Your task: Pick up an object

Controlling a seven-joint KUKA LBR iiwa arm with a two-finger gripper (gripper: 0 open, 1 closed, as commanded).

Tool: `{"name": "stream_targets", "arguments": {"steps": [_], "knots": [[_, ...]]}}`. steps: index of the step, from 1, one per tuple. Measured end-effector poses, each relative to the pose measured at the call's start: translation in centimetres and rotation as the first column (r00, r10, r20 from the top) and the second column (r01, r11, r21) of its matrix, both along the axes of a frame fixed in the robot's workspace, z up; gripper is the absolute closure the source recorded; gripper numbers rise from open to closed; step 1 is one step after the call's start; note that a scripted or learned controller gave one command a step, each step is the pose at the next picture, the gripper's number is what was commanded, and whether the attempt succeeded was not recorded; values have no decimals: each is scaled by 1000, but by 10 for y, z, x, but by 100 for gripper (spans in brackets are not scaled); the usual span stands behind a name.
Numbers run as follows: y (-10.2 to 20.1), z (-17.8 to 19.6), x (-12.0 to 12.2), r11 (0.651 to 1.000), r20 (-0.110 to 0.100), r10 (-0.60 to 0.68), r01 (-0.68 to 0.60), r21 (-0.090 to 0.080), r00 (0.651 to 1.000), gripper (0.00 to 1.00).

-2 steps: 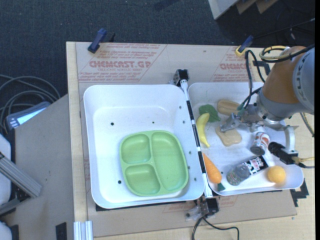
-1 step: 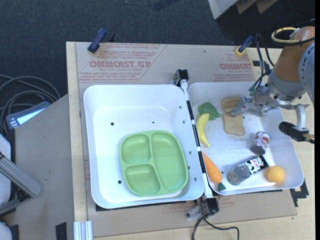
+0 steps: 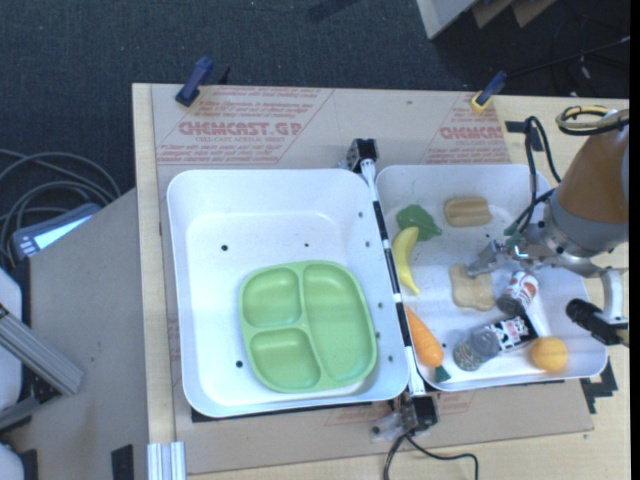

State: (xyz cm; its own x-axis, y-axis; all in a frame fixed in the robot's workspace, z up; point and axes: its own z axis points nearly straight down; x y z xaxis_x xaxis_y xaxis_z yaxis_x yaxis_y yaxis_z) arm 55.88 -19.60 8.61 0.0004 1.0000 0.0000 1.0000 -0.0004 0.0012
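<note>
Camera view: two white bins side by side on a bench. Left bin (image 3: pixel 200 218) holds a green tray (image 3: pixel 307 325) with three compartments, lying flat toward the bin's near right part. Nothing sits in the tray's compartments.

Right bin (image 3: pixel 440 178) holds the loose objects. Banana (image 3: pixel 404 259) lies along the left wall, upright in the frame, with a green leafy piece (image 3: pixel 420 220) touching its top end. Carrot (image 3: pixel 424 339) lies further down the same wall, tilted, tip toward the near corner. A tan bun (image 3: pixel 466 210) rests near the far wall, apart from the rest. A pale toast slice (image 3: pixel 473 288) lies in the middle of the bin. A black-and-white can (image 3: pixel 492 341) lies on its side near the front wall, its grey end facing left. An orange (image 3: pixel 548 354) sits just beside the can's right end, in the near right corner. A small red-and-white bottle (image 3: pixel 522 290) lies between the toast and the orange.

Arm (image 3: pixel 597 193) reaches in from the right, orange band over the bin's right edge. Gripper (image 3: pixel 497 255) hangs low over the bin's middle, just above the toast's top edge. The gripper's state cannot be told from this angle, and no object shows as grasped.
</note>
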Motion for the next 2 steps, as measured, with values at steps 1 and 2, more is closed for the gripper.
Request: {"name": "stream_targets", "arguments": {"steps": [1, 2], "knots": [[-1, 0, -57, 1000, 1, -1, 1, -1, 1000, 0], [90, 94, -48, 1000, 1, 3, -3, 1, 1000, 0]]}}
